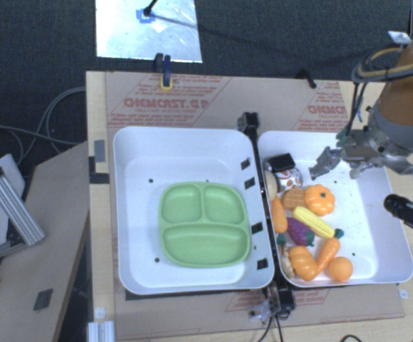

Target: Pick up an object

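Toy food pile [310, 230] sits in right bin [384, 262], against left wall. Gripper [337, 161] hovers above bin's back part, fingers spread, holding nothing. Nearest target, orange pumpkin [320, 199], lies just down-left of fingers; yellow corn [313, 221] runs diagonally below it.

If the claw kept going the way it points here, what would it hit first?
The claw points left and slightly down over the right bin. Continued that way, it would probably meet the small black-topped can first, ahead of the toy food; its height is hard to judge.
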`<control>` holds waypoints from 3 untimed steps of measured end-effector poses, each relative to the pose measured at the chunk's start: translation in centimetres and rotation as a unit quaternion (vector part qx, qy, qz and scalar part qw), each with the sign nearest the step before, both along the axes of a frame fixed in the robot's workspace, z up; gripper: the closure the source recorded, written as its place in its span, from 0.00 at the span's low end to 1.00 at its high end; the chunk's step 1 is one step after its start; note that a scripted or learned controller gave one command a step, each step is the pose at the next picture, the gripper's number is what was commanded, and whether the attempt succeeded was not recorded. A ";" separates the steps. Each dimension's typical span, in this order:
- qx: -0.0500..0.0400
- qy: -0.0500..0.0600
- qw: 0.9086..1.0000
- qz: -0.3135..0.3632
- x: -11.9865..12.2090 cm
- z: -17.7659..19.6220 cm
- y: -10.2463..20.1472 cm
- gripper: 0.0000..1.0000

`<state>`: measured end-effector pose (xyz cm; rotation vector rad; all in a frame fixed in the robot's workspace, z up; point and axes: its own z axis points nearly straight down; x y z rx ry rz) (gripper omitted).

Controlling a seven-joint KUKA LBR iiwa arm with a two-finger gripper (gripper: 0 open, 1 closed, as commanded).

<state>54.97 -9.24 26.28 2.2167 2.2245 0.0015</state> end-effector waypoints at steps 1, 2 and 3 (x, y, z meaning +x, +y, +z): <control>0.001 0.003 1.000 -0.001 -0.2 -6.3 0.3 0.00; 0.001 0.003 1.000 -0.001 -0.2 -12.6 0.6 0.00; -0.005 -0.008 1.000 -0.003 0.3 -17.2 0.2 0.00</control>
